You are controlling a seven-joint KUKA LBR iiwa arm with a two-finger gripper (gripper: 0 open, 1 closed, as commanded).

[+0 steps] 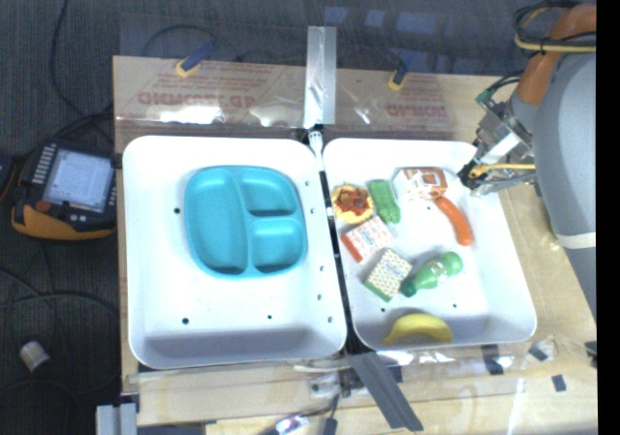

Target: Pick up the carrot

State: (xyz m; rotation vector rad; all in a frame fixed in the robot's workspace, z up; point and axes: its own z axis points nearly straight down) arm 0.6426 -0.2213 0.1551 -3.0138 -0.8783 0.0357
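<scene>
One camera looks down at a slant from above the bench (87, 259); both white bins (155, 326) sit mid-frame; the arm (572, 133) enters from the right edge.

The carrot (455, 219) lies in the right bin (513, 278), near the gripper (472, 174).

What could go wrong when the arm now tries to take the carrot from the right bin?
The carrot lies against the small carton, so the gripper may catch the carton instead. The carrot is thin and lies slanted, so it could roll or slip away. It is also near the right bin's wall, leaving little room.
</scene>
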